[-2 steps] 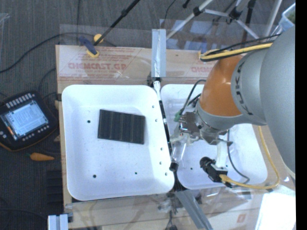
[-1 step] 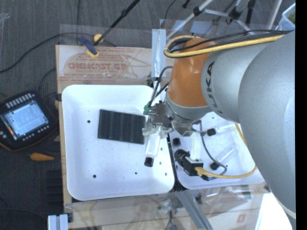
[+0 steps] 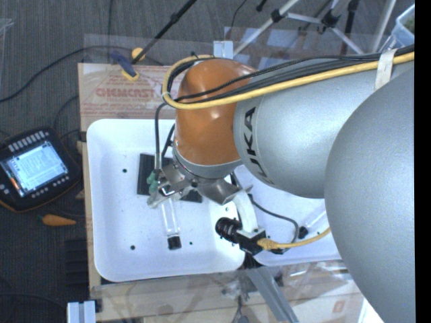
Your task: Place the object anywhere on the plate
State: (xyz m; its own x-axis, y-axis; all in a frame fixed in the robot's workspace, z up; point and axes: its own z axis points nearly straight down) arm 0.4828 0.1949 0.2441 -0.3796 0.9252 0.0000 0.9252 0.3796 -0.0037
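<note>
The grey arm [image 3: 303, 140], lettered "KUKA" beside its orange band [image 3: 205, 116], reaches over the left white bin [image 3: 111, 200], where the gripper [image 3: 172, 231] points down. One pale finger [image 3: 170, 222] with a dark tip shows; whether the fingers are apart or together cannot be told. A black flat object [image 3: 145, 173] lies in this bin just left of the wrist, and red lettering on the cardboard [image 3: 121, 93] behind the bin is too blurred to read.
</note>
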